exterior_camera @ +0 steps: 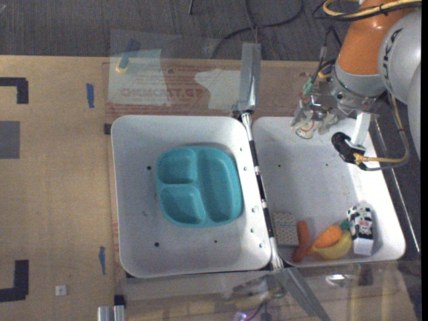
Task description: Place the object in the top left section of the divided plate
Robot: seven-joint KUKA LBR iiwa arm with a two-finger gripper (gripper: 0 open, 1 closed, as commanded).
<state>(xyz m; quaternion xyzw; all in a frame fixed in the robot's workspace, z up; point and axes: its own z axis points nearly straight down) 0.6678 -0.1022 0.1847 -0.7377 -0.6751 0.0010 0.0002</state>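
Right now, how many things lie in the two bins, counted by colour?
Teal: 1, the divided plate
Orange: 2, a carrot and a sausage-shaped piece
Yellow: 1, a banana
Black and white: 1, a small carton
Tan: 1, a flat sponge-like pad
Total: 6

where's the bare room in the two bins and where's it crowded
Left bin: the teal divided plate sits mid-bin, with bare white floor all around it, widest below it. Right bin: the middle is bare, between the gripper at the top and the toys below. Crowded: the bottom edge, with sponge, carrot, banana and carton.
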